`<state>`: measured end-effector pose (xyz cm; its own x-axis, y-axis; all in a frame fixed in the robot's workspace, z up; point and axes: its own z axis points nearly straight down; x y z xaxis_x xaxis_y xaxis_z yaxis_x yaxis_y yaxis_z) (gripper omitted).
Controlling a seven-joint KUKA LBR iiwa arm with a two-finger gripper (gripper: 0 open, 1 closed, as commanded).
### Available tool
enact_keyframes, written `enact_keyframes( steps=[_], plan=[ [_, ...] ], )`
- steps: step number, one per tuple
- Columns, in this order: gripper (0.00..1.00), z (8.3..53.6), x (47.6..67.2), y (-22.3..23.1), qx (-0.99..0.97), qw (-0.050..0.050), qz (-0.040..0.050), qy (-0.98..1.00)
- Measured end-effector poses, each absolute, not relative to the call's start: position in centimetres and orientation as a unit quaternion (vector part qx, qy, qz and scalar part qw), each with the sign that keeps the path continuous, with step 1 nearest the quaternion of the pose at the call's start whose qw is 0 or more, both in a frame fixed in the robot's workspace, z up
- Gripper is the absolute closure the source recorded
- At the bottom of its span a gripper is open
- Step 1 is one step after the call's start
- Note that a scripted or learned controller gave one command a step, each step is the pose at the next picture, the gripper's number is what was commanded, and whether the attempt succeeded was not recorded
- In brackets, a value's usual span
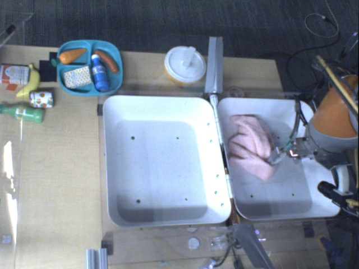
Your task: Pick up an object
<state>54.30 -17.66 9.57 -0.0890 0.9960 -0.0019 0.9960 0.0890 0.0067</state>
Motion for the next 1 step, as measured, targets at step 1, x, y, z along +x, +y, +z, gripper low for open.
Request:
enact_keyframes(
  steps=[1],
  plan=[
    [0.0, 8.98, 59.38, -12.38, 0.597, 0.005, 0.003, 0.802]
  ],
)
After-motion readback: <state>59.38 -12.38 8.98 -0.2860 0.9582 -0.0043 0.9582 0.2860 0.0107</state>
